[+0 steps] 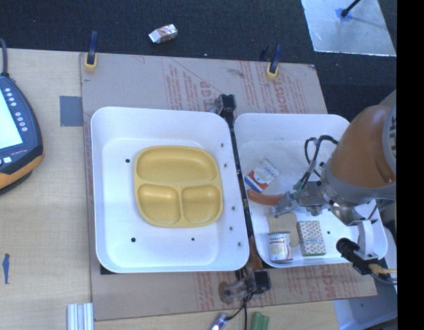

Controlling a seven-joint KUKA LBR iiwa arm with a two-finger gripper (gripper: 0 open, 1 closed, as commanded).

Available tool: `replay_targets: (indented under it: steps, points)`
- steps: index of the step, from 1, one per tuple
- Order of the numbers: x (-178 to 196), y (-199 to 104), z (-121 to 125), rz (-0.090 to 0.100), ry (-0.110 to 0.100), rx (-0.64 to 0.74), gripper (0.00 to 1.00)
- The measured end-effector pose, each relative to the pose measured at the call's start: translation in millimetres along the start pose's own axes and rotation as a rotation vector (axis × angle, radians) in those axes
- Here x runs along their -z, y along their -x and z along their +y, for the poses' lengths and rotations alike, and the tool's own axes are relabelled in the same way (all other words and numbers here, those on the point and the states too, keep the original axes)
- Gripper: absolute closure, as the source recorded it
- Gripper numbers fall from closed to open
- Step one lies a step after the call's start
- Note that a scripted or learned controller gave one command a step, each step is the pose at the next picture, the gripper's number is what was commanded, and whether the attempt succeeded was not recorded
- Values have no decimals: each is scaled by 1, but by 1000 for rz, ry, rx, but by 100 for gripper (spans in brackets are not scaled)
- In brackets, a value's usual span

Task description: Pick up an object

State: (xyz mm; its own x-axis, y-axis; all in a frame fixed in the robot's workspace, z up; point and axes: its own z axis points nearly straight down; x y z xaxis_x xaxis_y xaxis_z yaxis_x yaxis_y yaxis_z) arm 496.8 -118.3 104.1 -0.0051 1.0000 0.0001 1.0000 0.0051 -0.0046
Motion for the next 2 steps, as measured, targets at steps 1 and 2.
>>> replay_targets:
  steps: [1,2]
  points:
    - [-13,-22,13,-1,3,1,0]
    - [-13,-21,-14,-1,2,2,0]
